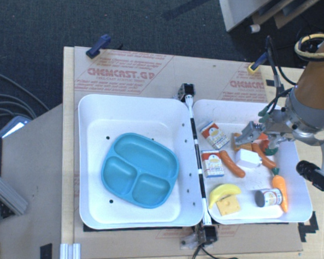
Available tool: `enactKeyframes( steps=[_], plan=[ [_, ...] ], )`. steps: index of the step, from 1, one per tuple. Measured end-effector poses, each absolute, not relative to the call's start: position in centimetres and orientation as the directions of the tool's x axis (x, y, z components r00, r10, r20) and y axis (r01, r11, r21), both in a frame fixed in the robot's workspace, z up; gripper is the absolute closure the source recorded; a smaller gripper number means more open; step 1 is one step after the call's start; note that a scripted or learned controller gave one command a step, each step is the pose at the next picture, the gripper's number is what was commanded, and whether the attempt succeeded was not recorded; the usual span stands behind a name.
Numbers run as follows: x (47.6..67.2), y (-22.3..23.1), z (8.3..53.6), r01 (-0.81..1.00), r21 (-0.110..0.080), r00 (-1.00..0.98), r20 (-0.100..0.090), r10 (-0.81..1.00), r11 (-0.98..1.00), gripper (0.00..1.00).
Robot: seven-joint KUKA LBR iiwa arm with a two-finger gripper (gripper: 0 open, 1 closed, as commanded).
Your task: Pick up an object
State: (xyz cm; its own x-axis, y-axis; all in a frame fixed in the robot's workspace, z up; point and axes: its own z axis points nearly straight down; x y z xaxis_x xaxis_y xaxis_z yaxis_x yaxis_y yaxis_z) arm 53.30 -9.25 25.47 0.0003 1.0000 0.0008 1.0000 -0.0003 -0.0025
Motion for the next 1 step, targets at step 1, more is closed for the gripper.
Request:
enactKeyframes(
  steps=[1],
  plan=[
    [54.41,-13.48,11.24,1.0,0.004,0.002,-0.003,1.0,-0.002,0.0]
  ],
)
